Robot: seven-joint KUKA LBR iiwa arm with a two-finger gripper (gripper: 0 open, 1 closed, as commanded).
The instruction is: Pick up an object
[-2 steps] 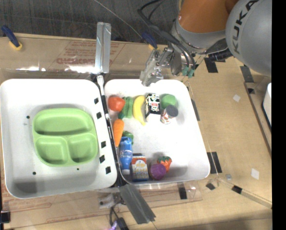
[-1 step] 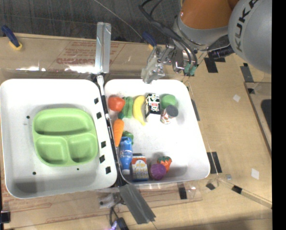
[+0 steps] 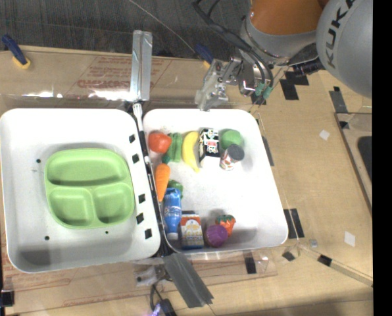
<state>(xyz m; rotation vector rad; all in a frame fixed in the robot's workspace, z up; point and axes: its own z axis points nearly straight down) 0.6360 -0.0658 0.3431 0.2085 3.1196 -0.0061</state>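
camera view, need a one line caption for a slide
KUKA arm's gripper poised above the far rim of the right bin of toy food; green divided tray in the left bin.

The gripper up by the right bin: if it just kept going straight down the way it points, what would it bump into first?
Probably the far rim of the right bin, since the gripper hangs above that edge; depth is unclear here.

arm [image 3: 344,25]: grey rounded shell with black KUKA lettering
band [image 3: 285,5]: orange, glossy, above the wrist
cables [image 3: 216,2]: black, looping beside the wrist
pincer [image 3: 216,91]: bare silver metal, small wires
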